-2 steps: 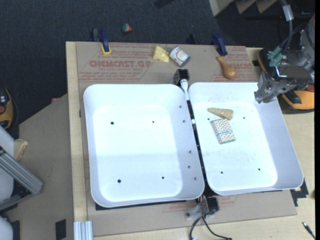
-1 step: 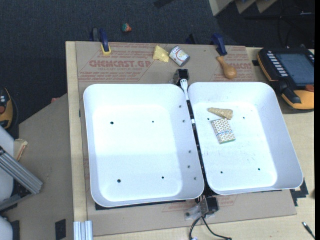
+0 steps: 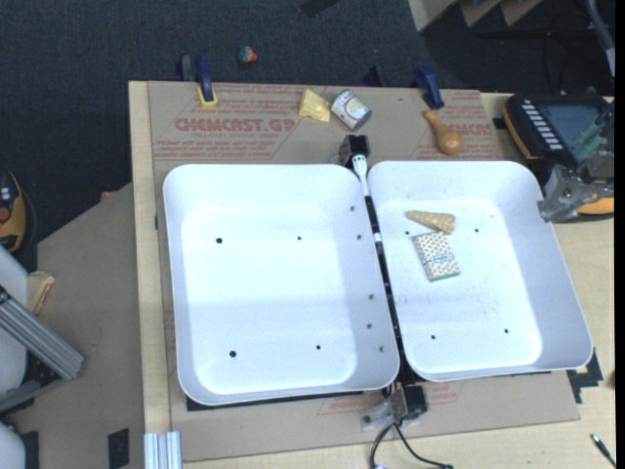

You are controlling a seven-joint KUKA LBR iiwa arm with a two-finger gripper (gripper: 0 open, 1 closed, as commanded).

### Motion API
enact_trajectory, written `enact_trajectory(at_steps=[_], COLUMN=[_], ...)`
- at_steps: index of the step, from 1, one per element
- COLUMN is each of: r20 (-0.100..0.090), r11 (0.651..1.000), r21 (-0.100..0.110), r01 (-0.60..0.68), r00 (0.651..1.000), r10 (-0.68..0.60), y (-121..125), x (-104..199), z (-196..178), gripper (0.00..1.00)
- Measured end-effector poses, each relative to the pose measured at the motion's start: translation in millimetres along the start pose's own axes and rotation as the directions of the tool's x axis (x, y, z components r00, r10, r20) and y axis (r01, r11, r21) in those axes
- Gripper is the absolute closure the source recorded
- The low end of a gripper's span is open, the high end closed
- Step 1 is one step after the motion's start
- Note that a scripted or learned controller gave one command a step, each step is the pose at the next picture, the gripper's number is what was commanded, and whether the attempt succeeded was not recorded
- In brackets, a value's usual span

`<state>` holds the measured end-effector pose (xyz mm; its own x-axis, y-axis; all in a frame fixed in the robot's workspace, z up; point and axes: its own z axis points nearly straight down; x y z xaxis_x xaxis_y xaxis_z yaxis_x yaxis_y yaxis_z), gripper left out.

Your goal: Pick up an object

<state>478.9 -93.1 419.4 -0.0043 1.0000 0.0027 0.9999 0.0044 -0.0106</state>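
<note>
Where the brown board (image 3: pixel 148 291) is laid, two white bins are set side by side, touching. The left bin (image 3: pixel 195 262) is seen beside the right bin (image 3: pixel 527 291). At the right bin's far right corner, the grey and orange gripper (image 3: pixel 561 201) is seen, well apart from the things inside; whether it is open or closed cannot be told. A dotted packet (image 3: pixel 437 258) is laid near the middle of the right bin. A tan cone (image 3: pixel 432 222) is laid just behind it.

Right bin (image 3: pixel 547 262) — cone (image 3: pixel 432 222), patterned packet (image 3: pixel 437 258)
</note>
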Motion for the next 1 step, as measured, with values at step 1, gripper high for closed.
enact_trajectory(at_steps=[1], r20=[0.003], r11=[1.000], r21=[-0.027], r01=[0.001], r00=[1.000], r10=[-0.001], y=[-0.1], x=[42.3], z=[-123.0], gripper=[1.00])
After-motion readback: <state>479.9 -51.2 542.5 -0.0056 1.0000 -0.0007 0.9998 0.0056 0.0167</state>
